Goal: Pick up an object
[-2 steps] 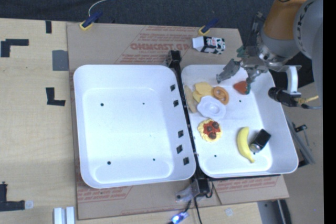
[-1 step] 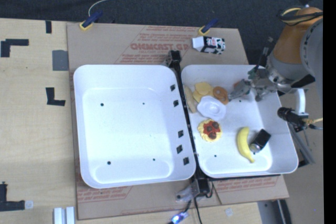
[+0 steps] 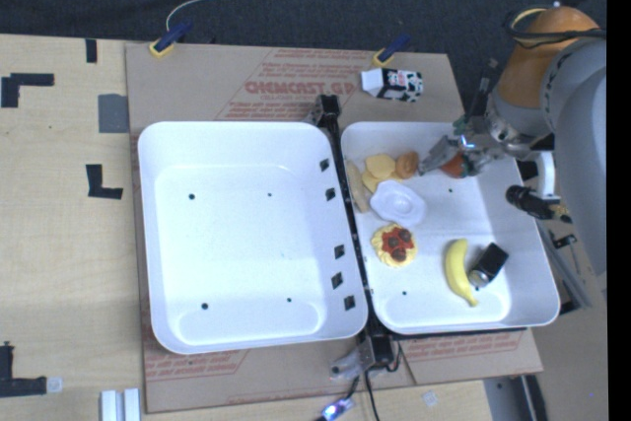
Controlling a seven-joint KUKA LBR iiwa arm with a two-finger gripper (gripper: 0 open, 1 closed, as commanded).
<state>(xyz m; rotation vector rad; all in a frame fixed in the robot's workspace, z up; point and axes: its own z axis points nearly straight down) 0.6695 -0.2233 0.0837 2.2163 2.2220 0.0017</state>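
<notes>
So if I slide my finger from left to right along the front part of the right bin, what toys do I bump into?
Pizza slice toy → banana → small black block, which touches the banana's right side.

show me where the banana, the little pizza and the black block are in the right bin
banana (image 3: 455, 269), camera view, on the middle of its curved yellow body.
little pizza (image 3: 394, 245), camera view, on its red topping at the centre.
black block (image 3: 488, 262), camera view, on its dark top face.

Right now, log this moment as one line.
pincer: over right bin, grip unclear | nearby: orange piece, red piece | banana: untouched
</notes>
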